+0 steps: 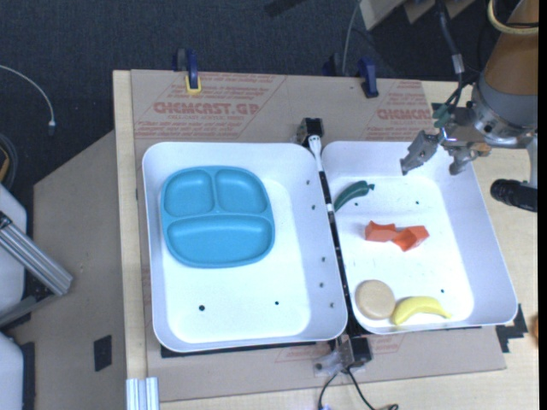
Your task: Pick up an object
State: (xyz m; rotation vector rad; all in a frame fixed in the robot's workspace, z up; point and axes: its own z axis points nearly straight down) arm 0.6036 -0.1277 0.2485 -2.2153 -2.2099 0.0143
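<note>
My gripper [438, 160] hangs over the far part of the right bin [479, 229], its two fingers spread apart and open with nothing between them. Below and to its left lies a small green piece [352, 193] near the bin's left wall. A red-orange piece [397, 234] sits in the middle of the bin. At the near edge a tan round item [374, 298] rests beside a yellow banana [419, 309]. The gripper touches none of them.
The left bin [291, 297] holds a blue divided plate [218, 215]. A black divider with clamps [323, 186] runs between the two bins. The arm's grey wrist with its orange band [513, 67] comes in from the upper right.
</note>
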